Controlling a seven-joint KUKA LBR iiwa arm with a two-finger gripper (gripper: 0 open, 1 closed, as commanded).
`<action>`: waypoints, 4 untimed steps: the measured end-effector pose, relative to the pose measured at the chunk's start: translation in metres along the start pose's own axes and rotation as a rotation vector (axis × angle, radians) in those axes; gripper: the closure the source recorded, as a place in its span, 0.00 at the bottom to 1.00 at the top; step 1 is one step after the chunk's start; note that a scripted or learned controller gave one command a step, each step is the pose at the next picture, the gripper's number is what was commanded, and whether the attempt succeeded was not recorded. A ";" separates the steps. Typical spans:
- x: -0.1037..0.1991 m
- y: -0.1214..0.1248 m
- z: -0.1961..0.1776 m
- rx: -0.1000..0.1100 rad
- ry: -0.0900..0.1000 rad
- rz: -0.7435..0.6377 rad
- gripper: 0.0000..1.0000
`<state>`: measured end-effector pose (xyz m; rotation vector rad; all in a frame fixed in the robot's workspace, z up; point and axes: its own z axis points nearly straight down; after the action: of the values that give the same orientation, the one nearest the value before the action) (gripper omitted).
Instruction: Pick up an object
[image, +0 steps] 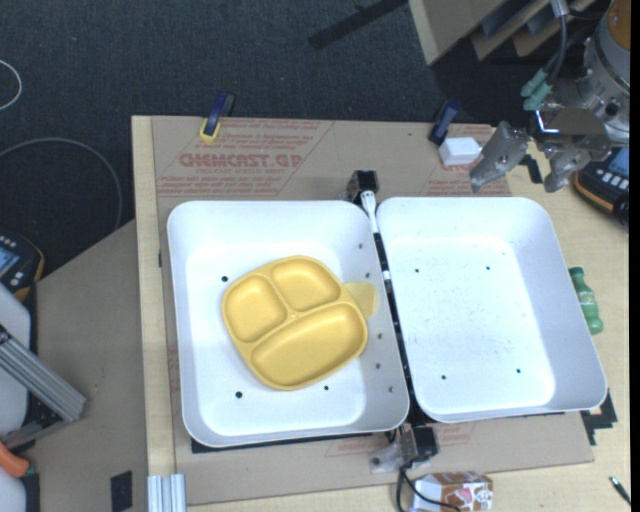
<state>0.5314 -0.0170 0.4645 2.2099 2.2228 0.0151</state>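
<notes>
A yellow three-compartment plate (293, 320) lies flat in the middle of the left bin (190, 250). A small pale yellow piece (363, 297) pokes out from under its right edge. My gripper (527, 166) hangs at the upper right, above the bench just beyond the far rim of the right bin (560, 250). Its two grey fingers (495, 158) stand apart, open, with nothing between them. The gripper is far from the plate.
A white block (459, 151) sits on the cardboard base left of the gripper. A black divider clip (364, 187) marks the gap between the bins. A green object (586, 300) lies beside the right bin's right rim.
</notes>
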 end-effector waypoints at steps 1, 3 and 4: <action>0.065 -0.043 -0.077 -0.001 0.002 -0.004 0.00; 0.188 -0.051 -0.070 0.009 0.000 -0.003 0.00; 0.185 -0.050 -0.082 0.005 0.000 0.003 1.00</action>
<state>0.4798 0.1671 0.5462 2.2152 2.2223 0.0102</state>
